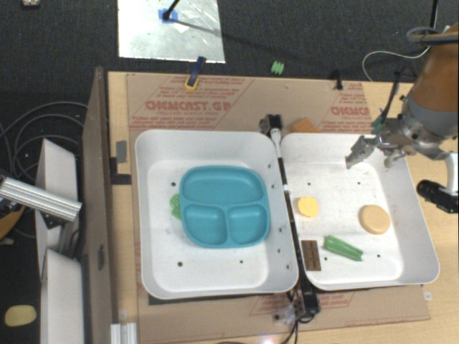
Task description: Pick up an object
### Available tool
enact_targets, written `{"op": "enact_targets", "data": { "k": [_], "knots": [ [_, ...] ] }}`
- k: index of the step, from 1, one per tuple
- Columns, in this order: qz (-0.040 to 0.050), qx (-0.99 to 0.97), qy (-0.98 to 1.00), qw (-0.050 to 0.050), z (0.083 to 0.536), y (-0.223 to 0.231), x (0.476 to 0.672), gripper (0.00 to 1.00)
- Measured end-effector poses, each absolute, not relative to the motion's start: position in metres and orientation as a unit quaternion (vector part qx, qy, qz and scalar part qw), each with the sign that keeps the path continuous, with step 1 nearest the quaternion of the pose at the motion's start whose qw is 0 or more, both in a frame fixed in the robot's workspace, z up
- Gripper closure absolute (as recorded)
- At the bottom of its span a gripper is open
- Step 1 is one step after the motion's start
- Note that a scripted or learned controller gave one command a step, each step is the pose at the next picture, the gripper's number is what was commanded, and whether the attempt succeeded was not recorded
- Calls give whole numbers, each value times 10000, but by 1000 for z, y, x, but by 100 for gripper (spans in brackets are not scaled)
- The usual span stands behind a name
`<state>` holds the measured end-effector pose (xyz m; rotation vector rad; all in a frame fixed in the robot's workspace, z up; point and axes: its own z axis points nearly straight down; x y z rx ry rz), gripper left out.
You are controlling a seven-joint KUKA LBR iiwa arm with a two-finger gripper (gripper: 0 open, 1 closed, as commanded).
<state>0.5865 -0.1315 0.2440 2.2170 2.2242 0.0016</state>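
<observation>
The right bin holds a small yellow round piece, a tan round piece, a green oblong piece and a brown block near the front left corner. My gripper hangs above the back of this bin, its fingers spread open with nothing between them. It is well behind and above the tan piece. The left bin holds a teal divided plate, and a green object peeks out at the plate's left edge.
An orange object lies just behind the bins' dividing wall. A black clamp sits at the back between the bins. Cables loop on the floor at left. A metal sheet lies on the carpet behind the bench.
</observation>
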Motion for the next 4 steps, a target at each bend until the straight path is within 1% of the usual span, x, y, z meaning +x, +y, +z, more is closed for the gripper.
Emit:
{"op": "enact_targets", "data": {
  "k": [1,2,3,4],
  "knots": [
    [-33,7085,7057,-43,109,-172,548,0],
    [12,7070,7072,39,126,-206,588,0],
    [-4,7072,7070,-3,122,-207,554,0],
    [-3,7069,7074,-6,125,-201,531,0]
  ]
}}
